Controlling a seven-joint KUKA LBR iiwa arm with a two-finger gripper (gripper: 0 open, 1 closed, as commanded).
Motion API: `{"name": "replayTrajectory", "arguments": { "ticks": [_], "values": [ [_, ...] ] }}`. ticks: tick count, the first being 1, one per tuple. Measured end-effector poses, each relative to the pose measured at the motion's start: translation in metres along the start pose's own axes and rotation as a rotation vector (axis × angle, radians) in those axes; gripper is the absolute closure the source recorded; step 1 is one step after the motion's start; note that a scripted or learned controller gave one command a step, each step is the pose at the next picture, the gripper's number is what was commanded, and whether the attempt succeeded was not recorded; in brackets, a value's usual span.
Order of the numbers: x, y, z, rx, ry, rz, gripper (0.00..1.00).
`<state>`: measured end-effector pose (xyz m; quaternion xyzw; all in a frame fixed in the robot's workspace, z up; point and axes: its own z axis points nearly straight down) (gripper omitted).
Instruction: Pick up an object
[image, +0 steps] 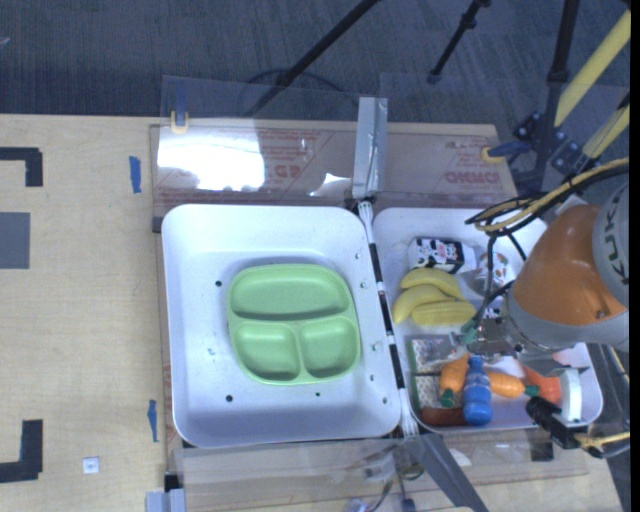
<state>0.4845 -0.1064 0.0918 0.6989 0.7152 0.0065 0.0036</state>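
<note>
We see the arm's gripper (487, 338) low in the right white plastic bin (432, 224), just right of the yellow plastic bananas (432, 299) — its grip state we cannot tell. Blue bottle (478, 393) and orange carrot (453, 374) lie just below the bananas; a green sectioned tray (294, 322) sits well left.

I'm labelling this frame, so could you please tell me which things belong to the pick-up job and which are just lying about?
Job:
claw
right bin
bananas
blue bottle
orange carrot toy

Lying about:
left bin
green divided tray
clear back panel
</note>
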Motion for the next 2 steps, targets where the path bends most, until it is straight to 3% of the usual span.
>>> {"name": "replayTrajectory", "arguments": {
  "ticks": [1,2],
  "values": [
    [0.0,0.003,-0.013,-0.011,-0.002,0.001,1.0],
    [0.029,0.043,-0.092,0.015,-0.005,0.104,1.0]
  ]
}}
